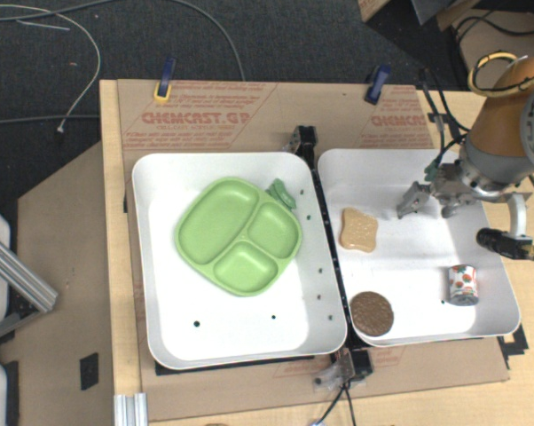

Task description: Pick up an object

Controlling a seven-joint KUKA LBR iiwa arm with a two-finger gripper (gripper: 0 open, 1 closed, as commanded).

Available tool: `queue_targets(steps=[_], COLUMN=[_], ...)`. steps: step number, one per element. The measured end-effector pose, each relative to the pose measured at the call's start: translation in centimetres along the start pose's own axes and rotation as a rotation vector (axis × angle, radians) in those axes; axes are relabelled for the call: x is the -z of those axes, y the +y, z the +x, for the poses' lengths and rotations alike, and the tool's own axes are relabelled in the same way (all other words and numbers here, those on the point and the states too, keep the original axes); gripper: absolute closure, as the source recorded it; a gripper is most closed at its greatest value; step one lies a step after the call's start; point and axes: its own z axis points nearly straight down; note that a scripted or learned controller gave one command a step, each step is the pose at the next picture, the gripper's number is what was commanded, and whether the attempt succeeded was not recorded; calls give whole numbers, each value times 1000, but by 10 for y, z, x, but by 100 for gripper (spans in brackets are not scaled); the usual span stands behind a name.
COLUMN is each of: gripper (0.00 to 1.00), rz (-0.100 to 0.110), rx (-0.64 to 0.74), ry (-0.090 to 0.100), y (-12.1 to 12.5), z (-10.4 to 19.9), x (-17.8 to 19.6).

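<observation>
A tan slice of toast lies in the right bin near its left wall. A round brown patty rests at that bin's front left corner. Near the right wall lies a small white can with red marks. My gripper hangs over the back of the right bin, to the right of the toast. Its fingers are spread open and nothing sits between them. In the left bin, a green divided plate has a small dark green piece at its far right rim.
The grey arm with its orange band comes in over the right bin's back right corner. Blue clamps hold the cardboard sheet at the back. A black divider runs between the bins.
</observation>
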Motion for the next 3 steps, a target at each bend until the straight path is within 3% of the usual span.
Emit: queue_targets(steps=[1,3], gripper=[100,100], rz=[-8,-13], rx=[1,-1], ry=[-2,-5], y=[2,-1], z=[0,1], x=[16,123])
